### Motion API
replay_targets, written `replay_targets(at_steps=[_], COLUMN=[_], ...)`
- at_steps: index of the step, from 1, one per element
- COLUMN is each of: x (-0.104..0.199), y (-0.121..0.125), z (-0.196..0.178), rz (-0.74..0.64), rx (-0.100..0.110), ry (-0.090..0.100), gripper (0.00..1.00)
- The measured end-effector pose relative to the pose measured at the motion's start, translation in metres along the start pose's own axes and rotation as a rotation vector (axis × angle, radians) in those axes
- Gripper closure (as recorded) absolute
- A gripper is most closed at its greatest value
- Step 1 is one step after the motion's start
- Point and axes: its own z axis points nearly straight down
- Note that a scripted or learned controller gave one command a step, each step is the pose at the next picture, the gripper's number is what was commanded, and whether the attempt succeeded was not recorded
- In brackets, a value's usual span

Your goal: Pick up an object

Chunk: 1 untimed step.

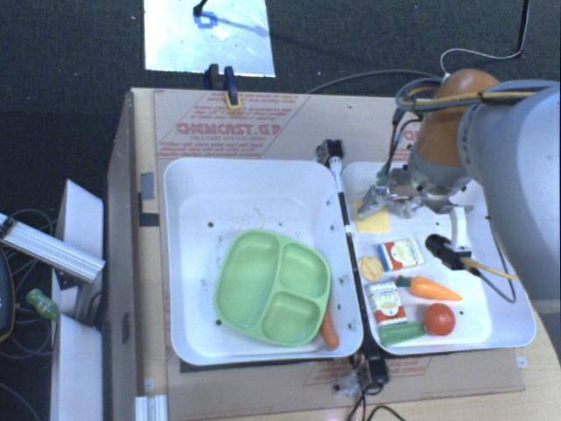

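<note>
Right-hand white bin (508,327), right half of frame, carries most of the loose items. Flat pale-yellow cheese-like slice (372,222) lies near its upper-left corner. Below it, a small orange-and-white carton (402,253) lies flat, tilted, with a round tan cracker-like disc (371,269) just left of it. Orange toy carrot (428,288) lies on its side, tip pointing right. Second small red-and-white carton (385,303) sits lower left; green pepper-like piece (401,331) lies directly beneath it, by a red toy tomato (439,320). In the left-hand white bin (197,261), a light-green three-compartment plastic tray (273,286) lies tilted, with a slim orange-brown sausage-like piece (329,332) at its lower-right edge.
</note>
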Motion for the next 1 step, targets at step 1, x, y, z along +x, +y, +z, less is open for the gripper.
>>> replay_targets(at_steps=[1], x=[-0.0074], y=[0.0213], z=[-0.0006], rz=[-0.001], rx=[-0.001], ry=[0.000], gripper=[0.00])
